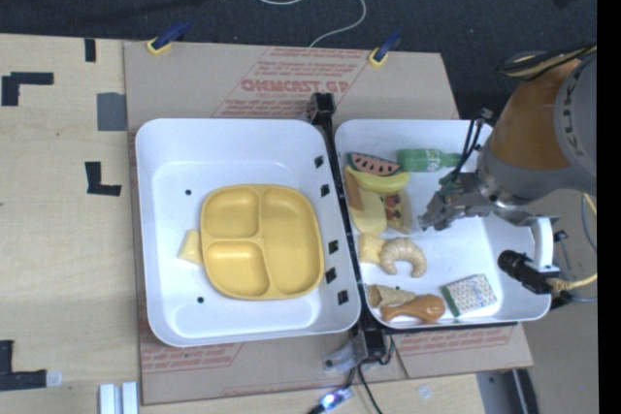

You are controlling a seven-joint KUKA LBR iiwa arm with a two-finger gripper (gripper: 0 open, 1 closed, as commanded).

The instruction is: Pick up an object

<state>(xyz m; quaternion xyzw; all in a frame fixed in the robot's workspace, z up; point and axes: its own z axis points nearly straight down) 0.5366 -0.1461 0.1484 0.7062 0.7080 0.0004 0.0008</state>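
While no single target is named, the likeliest candidates sit in the right bin (pixel 505 310), clustered against its left wall: a croissant (pixel 403 255), curved and pale tan with a ridged crust, lies nearest the middle; above it a banana (pixel 376 179) and a watermelon slice (pixel 376 163) with red face and dark rind; a green bottle (pixel 427 159) lies on its side toward the far wall. Nearer the front rim rest a drumstick-shaped brown piece (pixel 412 309) and a small flat patterned pad (pixel 471 294), sponge-like. All look like moulded toy food, smooth and rigid, apart from the pad. Gripper (pixel 439 211) hangs over the bin's bare middle, just right of the food cluster, nothing between its fingers; jaw spread too dark and foreshortened to read, so cannot tell whether wide or narrow. Judged step: approach, grasp not yet made. Next move would call for a short shift left toward the croissant or the yellow pieces, then a descent with the fingers straddling the narrow axis; rounded glossy shapes may squirt out of a pinch. Left bin (pixel 160 160) holds a yellow compartment plate (pixel 262 242), three wells, matte plastic, well apart from the gripper.
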